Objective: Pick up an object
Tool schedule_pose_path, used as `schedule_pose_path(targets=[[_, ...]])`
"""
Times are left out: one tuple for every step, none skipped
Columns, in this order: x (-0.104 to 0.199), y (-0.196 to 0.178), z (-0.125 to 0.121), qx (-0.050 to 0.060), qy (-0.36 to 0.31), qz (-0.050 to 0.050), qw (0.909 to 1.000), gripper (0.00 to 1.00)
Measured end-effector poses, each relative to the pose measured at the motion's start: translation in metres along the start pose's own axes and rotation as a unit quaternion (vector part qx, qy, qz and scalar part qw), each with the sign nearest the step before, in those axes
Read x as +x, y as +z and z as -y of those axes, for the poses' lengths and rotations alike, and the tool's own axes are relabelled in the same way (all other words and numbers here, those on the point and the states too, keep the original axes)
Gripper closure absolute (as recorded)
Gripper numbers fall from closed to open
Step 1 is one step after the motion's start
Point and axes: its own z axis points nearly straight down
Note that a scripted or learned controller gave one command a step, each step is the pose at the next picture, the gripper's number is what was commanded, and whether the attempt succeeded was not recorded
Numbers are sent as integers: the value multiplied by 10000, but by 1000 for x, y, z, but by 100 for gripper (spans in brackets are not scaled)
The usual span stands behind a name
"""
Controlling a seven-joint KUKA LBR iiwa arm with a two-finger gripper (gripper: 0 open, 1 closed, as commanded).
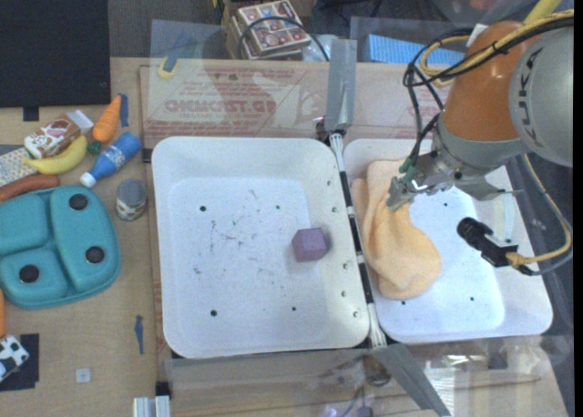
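A small purple block (310, 244) lies in the left white bin (182, 178), right of its middle. A floppy yellow-orange cloth (399, 242) lies along the left side of the right white bin (519, 306). My gripper (401, 191) reaches in from the right under the orange wrist band and hangs over the cloth's upper part, its tip at or just above the fabric. Whether it touches the cloth cannot be told.
A black cable plug (483, 240) hangs over the right bin beside the cloth. Left of the bins lie a teal tray (59, 247), a blue bottle (111, 158), a banana (56, 158) and a small can (131, 198). Cardboard boxes (264, 5) stand behind.
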Motion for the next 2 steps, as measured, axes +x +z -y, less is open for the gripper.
schedule_pose_path(targets=[[0,0,0,0,-2,0,10000,0],[-45,93,29,-70,-68,10,10000,0]])
